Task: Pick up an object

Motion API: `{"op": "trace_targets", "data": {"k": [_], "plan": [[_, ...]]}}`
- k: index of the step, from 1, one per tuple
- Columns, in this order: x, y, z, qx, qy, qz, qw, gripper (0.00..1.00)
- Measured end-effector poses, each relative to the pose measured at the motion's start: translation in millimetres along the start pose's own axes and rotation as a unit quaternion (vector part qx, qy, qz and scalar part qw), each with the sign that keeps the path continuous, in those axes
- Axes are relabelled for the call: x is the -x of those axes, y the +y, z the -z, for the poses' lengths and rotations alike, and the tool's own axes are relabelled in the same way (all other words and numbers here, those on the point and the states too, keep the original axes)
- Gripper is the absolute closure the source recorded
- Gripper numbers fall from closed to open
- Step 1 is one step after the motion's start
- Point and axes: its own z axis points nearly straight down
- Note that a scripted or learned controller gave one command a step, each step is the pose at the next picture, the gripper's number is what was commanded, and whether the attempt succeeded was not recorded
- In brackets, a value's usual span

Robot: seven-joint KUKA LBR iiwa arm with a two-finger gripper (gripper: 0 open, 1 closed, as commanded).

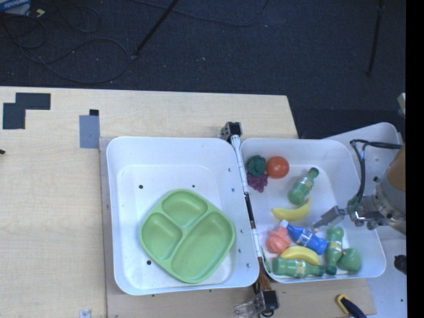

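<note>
The toy objects are seen heaped in the right bin (361,171), none of them between the gripper's fingers. Nearest the gripper (329,217) are a blue bottle (309,237), lying just below the tip of the visible finger (326,218), and a yellow banana (292,211) just to its left; no contact between them and the gripper can be made out. Whether the jaws are parted or closed cannot be told, since a single grey finger is made out against the white floor of the bin.

Towards the near edge of the right bin a second banana (299,253), a pink toy (277,241) and three green bottles (298,267) (334,245) (350,260) are packed together. Towards the far edge a red tomato (277,167), a green leafy toy (256,165) over purple grapes (256,181) and another green bottle (302,187) are found.

The arm (384,207) is seen entering over the right edge of that bin. In the left bin (132,158), a green divided plate (187,234) is laid near the near right corner. Both bins are carried on the wooden bench (46,211).
</note>
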Motion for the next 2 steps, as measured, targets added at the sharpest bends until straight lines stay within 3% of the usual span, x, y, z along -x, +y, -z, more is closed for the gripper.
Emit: {"op": "trace_targets", "data": {"k": [1,2], "plan": [[-30.2,-1.6,-81.7,0.001,0.0,0.0,1.0,0.0],[-30.1,-1.0,-73.0,-0.001,0.002,-0.002,1.0,1.0]]}}
